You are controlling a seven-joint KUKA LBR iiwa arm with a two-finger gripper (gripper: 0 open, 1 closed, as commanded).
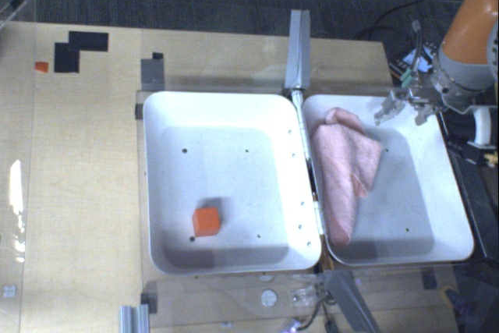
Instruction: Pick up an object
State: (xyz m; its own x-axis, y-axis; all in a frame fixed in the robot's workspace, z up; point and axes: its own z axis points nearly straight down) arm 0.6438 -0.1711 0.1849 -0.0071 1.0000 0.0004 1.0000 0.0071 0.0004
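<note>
Camera view puts a pink cloth [345, 168] crumpled along the nine-o'clock side of the right bin [437, 246]. Near that bin's one-o'clock corner hangs the gripper [405, 107], fingers spread and holding nothing. This looks like the approach step; next it must travel toward seven o'clock and descend. An orange block [207, 221] sits at seven o'clock in the left bin [226, 109].

Two bins are sitting side by side on the bench [78, 191]. A small block [207, 221] is lying in the left bin [222, 109], toward its near left. A crumpled cloth [344, 168] is lying in the right bin [444, 199], against its left wall. The gripper [405, 107] is hanging over that bin's far edge, right of the cloth.
</note>
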